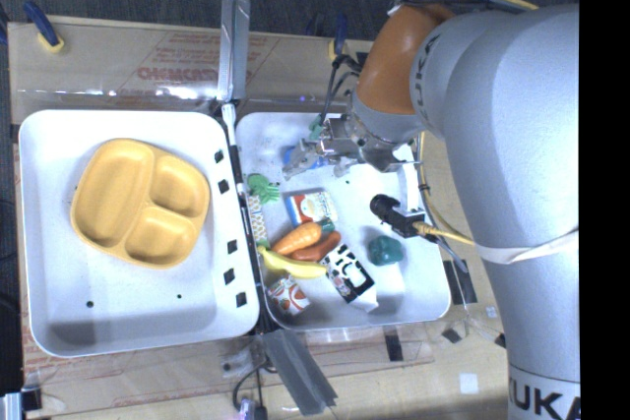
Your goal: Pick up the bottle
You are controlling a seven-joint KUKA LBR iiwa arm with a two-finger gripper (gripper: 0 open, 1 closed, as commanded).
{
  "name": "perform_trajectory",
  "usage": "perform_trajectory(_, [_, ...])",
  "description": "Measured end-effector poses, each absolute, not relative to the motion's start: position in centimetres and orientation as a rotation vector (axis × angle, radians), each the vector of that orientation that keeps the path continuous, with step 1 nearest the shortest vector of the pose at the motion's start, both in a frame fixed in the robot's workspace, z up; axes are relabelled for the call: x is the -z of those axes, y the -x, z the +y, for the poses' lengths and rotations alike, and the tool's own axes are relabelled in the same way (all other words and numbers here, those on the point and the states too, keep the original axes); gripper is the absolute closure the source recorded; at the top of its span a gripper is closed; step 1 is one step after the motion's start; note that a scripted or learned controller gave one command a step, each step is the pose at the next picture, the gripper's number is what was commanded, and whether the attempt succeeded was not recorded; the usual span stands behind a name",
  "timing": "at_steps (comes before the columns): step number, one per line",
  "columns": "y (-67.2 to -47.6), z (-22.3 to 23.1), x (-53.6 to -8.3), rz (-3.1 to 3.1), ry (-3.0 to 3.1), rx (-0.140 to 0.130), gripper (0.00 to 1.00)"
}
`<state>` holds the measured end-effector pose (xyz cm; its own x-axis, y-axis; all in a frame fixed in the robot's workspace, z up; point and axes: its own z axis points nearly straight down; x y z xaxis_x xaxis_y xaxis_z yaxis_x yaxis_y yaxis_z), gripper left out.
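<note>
The gripper (317, 152) hangs over the right bin (433, 305), finger state indeterminate; the bottle, possibly the small one (286, 294) by the banana (285, 263), remains ungrasped.

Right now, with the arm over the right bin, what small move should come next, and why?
Probably shift the claw toward the camera. It hovers near the right bin's far edge, while the clutter, carrot and banana included, lies nearer. I cannot tell which item is the bottle, so that needs settling before descending.
</note>
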<state>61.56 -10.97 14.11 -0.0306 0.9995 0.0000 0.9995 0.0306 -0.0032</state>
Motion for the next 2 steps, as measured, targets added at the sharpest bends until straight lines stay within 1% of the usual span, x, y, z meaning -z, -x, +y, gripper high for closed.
perform_trajectory(1, [-64.0,-10.9,-9.1,-2.252,2.185,-0.005,0.0])
perform_trajectory(2, [-64.1,-10.7,-10.2,-2.26,2.176,-0.005,1.0])
